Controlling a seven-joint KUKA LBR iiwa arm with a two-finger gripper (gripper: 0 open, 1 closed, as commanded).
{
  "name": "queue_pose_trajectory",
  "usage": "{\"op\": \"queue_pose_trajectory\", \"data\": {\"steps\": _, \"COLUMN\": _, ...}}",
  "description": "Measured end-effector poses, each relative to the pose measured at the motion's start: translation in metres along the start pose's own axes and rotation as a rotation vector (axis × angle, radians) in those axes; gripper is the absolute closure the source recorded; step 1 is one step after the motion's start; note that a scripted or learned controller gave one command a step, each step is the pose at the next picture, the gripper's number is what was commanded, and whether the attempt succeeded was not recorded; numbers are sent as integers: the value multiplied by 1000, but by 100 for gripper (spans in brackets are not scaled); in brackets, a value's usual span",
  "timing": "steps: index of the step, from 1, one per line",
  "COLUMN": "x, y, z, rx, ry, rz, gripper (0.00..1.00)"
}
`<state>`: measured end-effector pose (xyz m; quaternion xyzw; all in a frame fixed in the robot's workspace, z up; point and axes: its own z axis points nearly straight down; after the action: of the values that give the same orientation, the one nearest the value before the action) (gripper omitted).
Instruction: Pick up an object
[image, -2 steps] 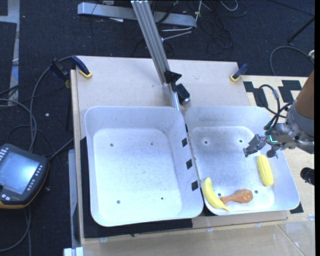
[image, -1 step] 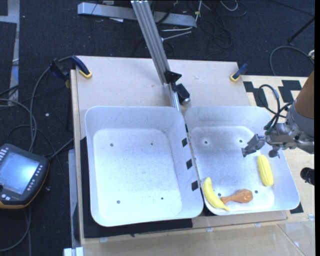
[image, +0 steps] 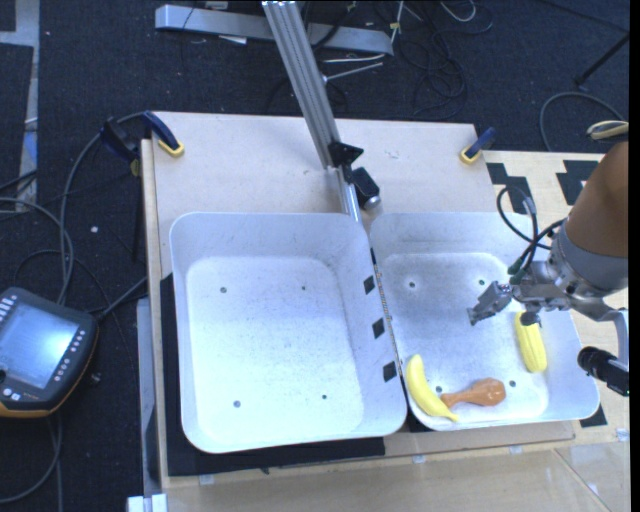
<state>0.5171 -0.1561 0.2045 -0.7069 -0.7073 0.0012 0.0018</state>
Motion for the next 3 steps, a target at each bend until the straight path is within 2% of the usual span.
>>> {"op": "queue_pose_trajectory", "data": {"steps": 2, "x": -4, "y": -8, "z": 110, "rx": -2, "ry": -1, "rz": 1, "gripper": 0}}
{"op": "queue_pose_trajectory", "data": {"steps": 3, "x": -4, "y": -7, "z": 99, "rx": -6, "ry": -1, "rz": 1, "gripper": 100}}
